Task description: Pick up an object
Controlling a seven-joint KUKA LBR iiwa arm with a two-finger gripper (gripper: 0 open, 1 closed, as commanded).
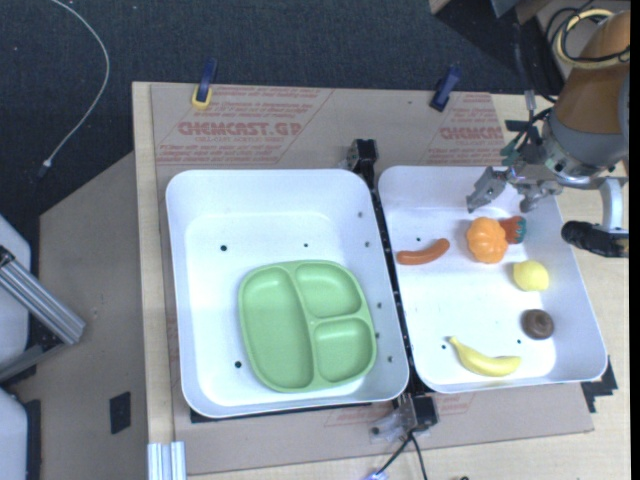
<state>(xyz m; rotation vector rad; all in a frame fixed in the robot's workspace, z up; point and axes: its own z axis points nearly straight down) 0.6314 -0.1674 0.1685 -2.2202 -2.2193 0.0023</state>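
Toy food lies scattered in the right bin (560, 368) in the camera view, and the orange pumpkin (486, 240) near that bin's far side is the likeliest thing to take, since it sits closest to the claw (505, 190); it looks like a small hollow plastic piece, so I judge it light, stiff and not fragile, though its smooth rounded skin may slip out of a pinch; the best hold would be across its widest middle, fingers coming down on opposite sides, clear of the reddish-green bit touching it on the side nearer the arm.

Taking the pumpkin as landmark: the claw hangs just beyond it toward the far rim of the bin and slightly toward the arm's side, apart from it, with nothing between the two fingers, which stand spread apart; an orange sausage (424, 253) lies beside the pumpkin toward the left bin (190, 208); a yellow lemon (531, 276) sits just nearer the camera on the arm's side; a brown doughnut (538, 323) lies beyond the lemon, nearer still; a banana (485, 358) rests well nearer, by the near rim.

A green divided plate (305, 323) sits in the left bin, well apart from the pumpkin; both bins rest on the tabletop (160, 168).
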